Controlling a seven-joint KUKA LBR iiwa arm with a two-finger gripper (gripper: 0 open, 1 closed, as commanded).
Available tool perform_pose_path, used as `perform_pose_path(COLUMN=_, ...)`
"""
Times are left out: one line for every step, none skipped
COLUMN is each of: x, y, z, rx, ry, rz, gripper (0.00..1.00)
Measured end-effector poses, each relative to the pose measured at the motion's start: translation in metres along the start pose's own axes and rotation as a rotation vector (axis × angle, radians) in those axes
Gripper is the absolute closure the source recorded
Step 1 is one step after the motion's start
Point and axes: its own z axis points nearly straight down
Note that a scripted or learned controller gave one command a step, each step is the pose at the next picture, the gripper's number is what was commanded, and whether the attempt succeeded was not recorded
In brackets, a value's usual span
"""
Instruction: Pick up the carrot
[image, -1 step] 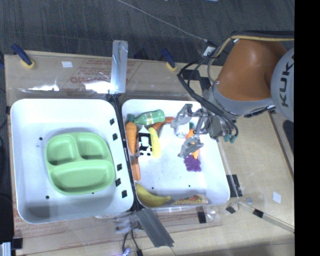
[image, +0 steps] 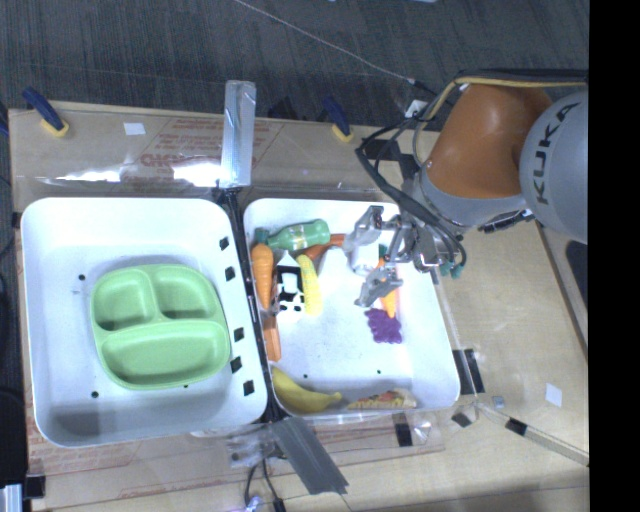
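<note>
Dark carpet lies behind the counter, which bears two white bins side by side. My landmark is the right bin. Its neighbour to the left holds a green tray, kept apart from the food, likely as a spare place for picked things.

Inside the right bin, the carrot lies lengthwise along the left wall, close against it, which leaves little room for a finger on that side. Beside it, toward the bin's middle, lie a green bottle, a yellow piece and a small black-and-white thing. A banana lies along the near wall, and a purple thing sits right of centre.

The claw hangs over the bin's right half, just above the purple thing and well apart from the carrot. Whether it is released or clenched I cannot tell; nothing is visibly held. I judge the reach toward the carrot not yet made
</note>
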Motion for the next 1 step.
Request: perform_pose_path(x=0.021, y=-0.0614, z=0.0308, rx=0.0, ry=-0.002, rz=-0.105, gripper=0.0)
